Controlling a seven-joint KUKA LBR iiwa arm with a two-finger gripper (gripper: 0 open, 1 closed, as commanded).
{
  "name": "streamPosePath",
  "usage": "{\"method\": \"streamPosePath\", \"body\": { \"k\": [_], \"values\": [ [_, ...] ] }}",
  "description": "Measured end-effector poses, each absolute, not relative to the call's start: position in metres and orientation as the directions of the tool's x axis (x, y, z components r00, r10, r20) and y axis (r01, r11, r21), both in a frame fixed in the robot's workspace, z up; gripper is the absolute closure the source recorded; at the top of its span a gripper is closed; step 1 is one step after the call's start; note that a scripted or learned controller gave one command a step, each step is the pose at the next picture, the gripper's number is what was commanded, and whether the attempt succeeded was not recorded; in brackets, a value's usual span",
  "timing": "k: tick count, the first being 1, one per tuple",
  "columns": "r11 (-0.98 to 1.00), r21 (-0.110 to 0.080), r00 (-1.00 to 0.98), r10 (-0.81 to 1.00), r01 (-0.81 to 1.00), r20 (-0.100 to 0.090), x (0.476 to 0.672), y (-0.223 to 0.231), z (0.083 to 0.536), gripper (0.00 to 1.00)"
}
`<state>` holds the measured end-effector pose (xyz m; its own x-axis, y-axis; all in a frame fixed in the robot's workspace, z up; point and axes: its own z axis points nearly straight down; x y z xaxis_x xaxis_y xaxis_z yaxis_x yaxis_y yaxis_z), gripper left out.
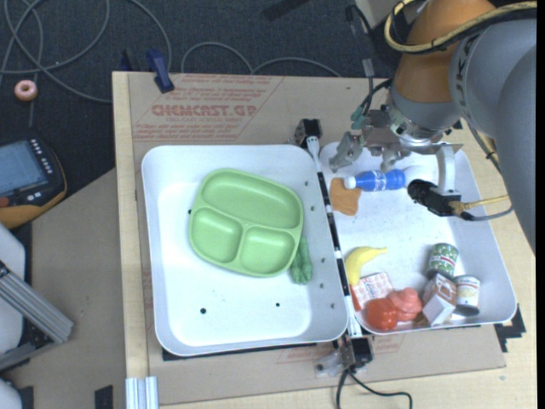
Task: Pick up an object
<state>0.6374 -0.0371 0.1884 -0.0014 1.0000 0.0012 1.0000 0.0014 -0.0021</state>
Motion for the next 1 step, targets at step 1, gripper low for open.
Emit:
{"method": "streamPosePath", "body": {
  "k": [1],
  "values": [
    [0.002, 0.002, -0.002, 1.000, 1.000, -0.001, 0.6668, -0.0418, 0.1848, 0.00]
  ]
}}
